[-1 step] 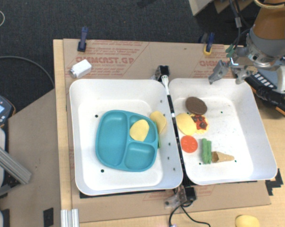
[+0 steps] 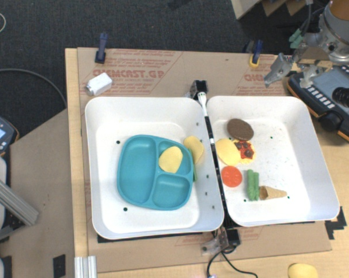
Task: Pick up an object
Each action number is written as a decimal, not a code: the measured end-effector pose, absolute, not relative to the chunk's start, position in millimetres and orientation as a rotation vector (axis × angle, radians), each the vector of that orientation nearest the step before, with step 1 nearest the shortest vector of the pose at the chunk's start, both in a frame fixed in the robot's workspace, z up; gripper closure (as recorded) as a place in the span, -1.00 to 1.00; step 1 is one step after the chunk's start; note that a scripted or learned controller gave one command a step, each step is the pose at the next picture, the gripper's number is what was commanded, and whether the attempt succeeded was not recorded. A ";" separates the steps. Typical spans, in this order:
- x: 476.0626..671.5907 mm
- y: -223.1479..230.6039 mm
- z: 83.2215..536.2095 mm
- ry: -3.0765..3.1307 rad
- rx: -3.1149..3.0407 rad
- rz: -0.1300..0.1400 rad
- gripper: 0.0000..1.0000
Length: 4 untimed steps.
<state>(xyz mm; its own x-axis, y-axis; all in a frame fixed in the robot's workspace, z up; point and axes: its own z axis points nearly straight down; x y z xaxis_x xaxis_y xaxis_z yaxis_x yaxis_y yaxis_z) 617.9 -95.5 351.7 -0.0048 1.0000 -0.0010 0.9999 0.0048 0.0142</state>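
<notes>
Claw point(image 2: 277, 69) above right bin point(image 2: 302, 117)

Dark carpet floor point(image 2: 76, 16) (cables trailing) surrounds the cardboard-topped bench point(image 2: 163, 68).

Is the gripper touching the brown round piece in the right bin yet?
Apart. The camera view shows the gripper up over the cardboard beyond the right bin's far rim, while the brown round piece lies inside the bin, with bare white floor and rim between them.

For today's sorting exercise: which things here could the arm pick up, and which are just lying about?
Could pick up: brown disc, orange disc, green stick, yellow piece on the blue tray.

Lying about: white block, blue clamp, handheld controller.
</notes>
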 end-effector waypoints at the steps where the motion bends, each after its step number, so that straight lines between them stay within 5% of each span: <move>1: 618.2 -97.4 354.4 2.220 2.215 0.004 1.00; 3: 495.5 -114.2 542.2 2.212 2.215 0.013 1.00; 4: 477.9 -114.6 429.0 2.226 2.231 -0.011 1.00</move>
<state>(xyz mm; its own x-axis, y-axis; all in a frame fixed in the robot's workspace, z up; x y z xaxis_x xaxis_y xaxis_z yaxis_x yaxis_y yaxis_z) 477.9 -114.6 429.0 0.0024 1.0000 0.0020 0.9999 -0.0024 -0.0118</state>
